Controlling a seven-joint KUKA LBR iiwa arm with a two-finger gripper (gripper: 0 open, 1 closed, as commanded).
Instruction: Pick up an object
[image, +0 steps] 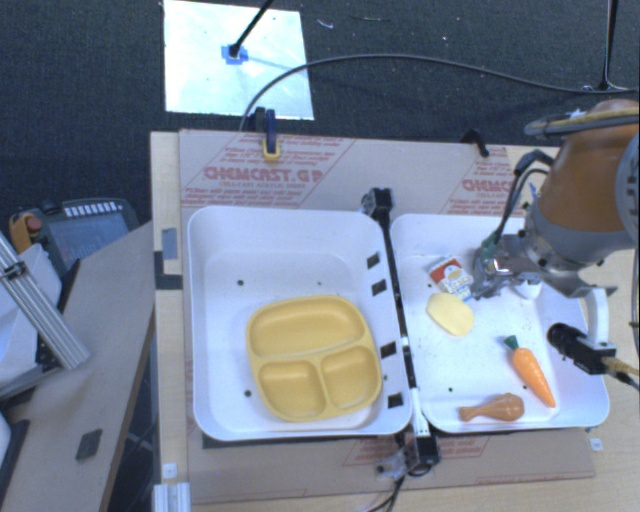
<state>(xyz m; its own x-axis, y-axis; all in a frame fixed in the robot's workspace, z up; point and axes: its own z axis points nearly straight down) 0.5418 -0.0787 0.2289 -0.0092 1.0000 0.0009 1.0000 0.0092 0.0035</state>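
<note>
The right bin (590, 405) holds several toy foods. A small red and white carton (449, 274) lies near its back left, with a pale yellow wedge (451, 315) just in front of it. An orange carrot with a green top (531, 371) lies toward the front right, and a brown drumstick (495, 408) rests at the front edge. My gripper (492, 272) hangs low over the back of this bin, just right of the carton and above the wedge. Nothing is visibly held in it.
A yellow divided plate (313, 356) lies in the left bin (215, 300). A black ridge with clips (390, 300) separates the two bins. The grey arm with its orange band (590, 175) fills the upper right. A black part (575, 348) juts over the right bin's right rim.
</note>
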